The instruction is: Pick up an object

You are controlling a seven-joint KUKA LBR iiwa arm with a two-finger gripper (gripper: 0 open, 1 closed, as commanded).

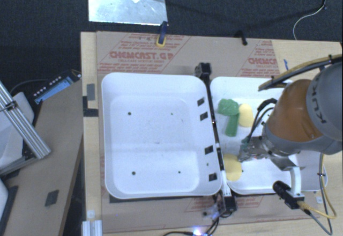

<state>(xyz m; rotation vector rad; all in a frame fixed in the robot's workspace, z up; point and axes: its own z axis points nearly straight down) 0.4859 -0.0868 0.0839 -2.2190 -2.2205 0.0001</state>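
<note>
Your fingers [245, 152] are hovering too blurred to tell their spread, yellow piece [232, 167] lying at seven o'clock; you're lifting nothing yet, the grasp remaining.

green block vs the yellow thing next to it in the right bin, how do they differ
Colour: the green block is a strong green; the yellow piece is pale yellow.
Shape: the green block is angular and L-shaped; the yellow piece is rounded.
Size: the green block runs longer, reaching further toward the near edge than the yellow piece.
Both lie side by side in the right bin.
</note>
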